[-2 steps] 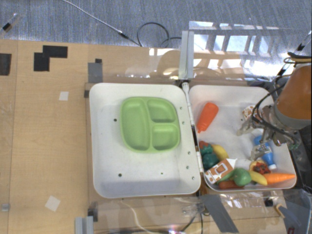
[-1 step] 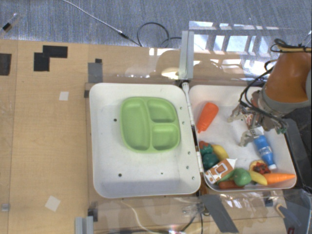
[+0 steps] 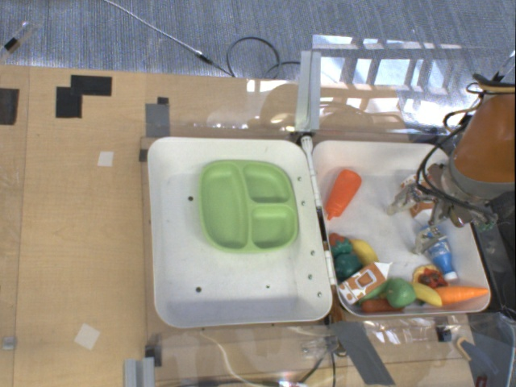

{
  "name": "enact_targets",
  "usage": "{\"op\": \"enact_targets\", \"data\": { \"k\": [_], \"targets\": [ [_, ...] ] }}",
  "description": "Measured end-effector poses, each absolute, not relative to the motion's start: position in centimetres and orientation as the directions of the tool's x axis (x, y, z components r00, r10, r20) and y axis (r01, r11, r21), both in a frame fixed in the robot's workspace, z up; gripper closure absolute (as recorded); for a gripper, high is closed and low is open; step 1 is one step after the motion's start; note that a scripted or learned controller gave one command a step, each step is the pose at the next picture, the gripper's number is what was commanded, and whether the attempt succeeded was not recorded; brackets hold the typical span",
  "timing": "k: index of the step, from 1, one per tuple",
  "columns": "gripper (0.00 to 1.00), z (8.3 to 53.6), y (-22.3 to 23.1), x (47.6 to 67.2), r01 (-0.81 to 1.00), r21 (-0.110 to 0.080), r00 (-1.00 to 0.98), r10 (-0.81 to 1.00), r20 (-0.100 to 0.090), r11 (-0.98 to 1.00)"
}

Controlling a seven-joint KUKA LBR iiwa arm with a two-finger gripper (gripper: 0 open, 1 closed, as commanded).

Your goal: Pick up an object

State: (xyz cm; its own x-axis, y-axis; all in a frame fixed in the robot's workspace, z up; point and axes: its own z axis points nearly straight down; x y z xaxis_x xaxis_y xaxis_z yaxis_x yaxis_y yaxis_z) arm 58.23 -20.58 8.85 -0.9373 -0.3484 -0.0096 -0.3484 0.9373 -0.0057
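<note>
— Several to choose from, all in right bin (image 3: 379,164). Closest to gripper (image 3: 419,206): blue bottle (image 3: 440,257), lying tilted just below it, near bin's right wall.

— Touching the bottle?

— Cannot tell; very near, tip hanging just above it in view. Something small and brownish right at the tip, too blurred to name.

— Jaw state?

— Cannot tell. Tip a tangle of grey metal and cable, nothing clearly pinched.

— Rest of that bin?

— Orange cone (image 3: 343,192) alone near left wall, upper half, leaning. Along the bottom edge, crowded: dark green lump (image 3: 345,258), yellow piece (image 3: 364,252) touching it, box (image 3: 363,282) with orange-and-white print, green pepper (image 3: 400,293) beside box, banana (image 3: 428,296), red bit (image 3: 433,279) above banana, carrot (image 3: 464,294) flat in bottom right corner.

— Arm?

— Orange band (image 3: 488,147) over bin's right wall, black cables looping off it.

— Left bin (image 3: 173,240)?

— Green plate (image 3: 247,205), three compartments, slightly above centre. Well apart from gripper.

— Surround?

— Wooden bench (image 3: 72,240) with black squares top left; thin cable (image 3: 145,24) across grey floor above.
</note>
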Motion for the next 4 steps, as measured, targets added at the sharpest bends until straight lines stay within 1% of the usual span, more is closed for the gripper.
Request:
{"op": "enact_targets", "data": {
  "k": [1,2,3,4],
  "targets": [
    [1.00,10.4,-20.5,58.7,-0.348,-0.012,-0.937,-0.349,-0.021,0.937],
    [1.00,19.0,-12.2,57.8,-0.345,-0.006,-0.939,-0.345,-0.018,0.939],
    [1.00,12.4,-15.2,55.2,-0.532,-0.003,-0.847,-0.532,-0.004,0.847],
    [0.00,12.5,-15.2,55.3,-0.532,-0.003,-0.847,-0.532,-0.005,0.847]
  ]
}}
